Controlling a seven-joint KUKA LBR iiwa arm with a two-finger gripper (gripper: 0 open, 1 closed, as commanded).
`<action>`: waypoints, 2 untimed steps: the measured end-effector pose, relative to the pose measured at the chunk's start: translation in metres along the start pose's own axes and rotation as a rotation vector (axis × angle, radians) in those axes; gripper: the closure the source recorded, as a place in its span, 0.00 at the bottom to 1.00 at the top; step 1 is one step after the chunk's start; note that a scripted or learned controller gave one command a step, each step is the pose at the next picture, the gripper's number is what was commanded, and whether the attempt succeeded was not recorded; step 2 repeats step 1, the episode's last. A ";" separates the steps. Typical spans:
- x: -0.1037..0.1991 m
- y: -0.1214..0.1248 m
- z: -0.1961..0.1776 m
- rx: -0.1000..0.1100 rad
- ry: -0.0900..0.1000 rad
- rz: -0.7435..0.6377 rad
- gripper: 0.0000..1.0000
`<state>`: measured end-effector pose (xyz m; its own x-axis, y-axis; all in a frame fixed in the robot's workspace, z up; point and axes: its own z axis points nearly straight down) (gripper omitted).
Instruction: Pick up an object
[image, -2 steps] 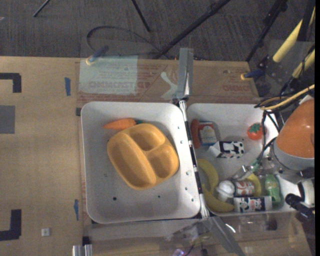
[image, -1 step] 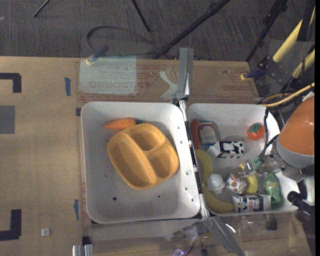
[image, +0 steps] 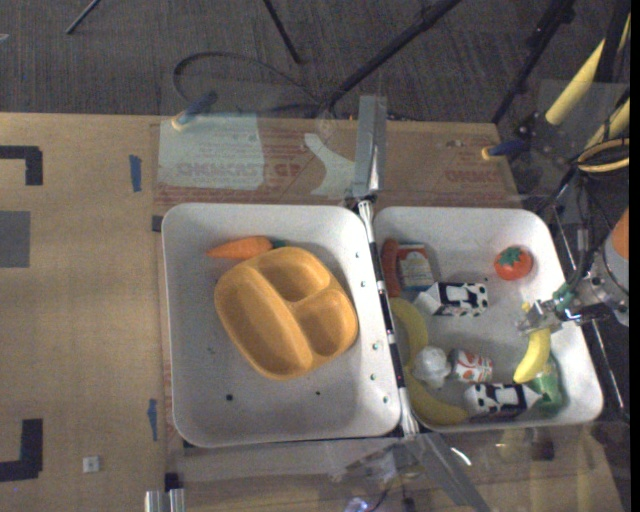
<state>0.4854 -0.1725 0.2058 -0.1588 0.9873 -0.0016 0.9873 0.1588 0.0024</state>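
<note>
The right bin holds a red tomato, two cow-patterned cartons, a long banana along its left wall, a small banana, a red-and-white can, a white crumpled item and a red-and-white pouch. My gripper comes in from the right, low over the bin's right side, just above the small banana's upper end and right of the upper carton. Nothing is seen held in it.
The left bin holds a yellow divided plate and an orange carrot at its back. A green item lies in the right bin's front right corner. A metal divider stands between the bins at the back.
</note>
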 end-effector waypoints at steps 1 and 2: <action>-0.001 0.001 -0.010 -0.003 -0.002 0.001 1.00; -0.001 0.001 -0.010 -0.003 -0.002 0.001 1.00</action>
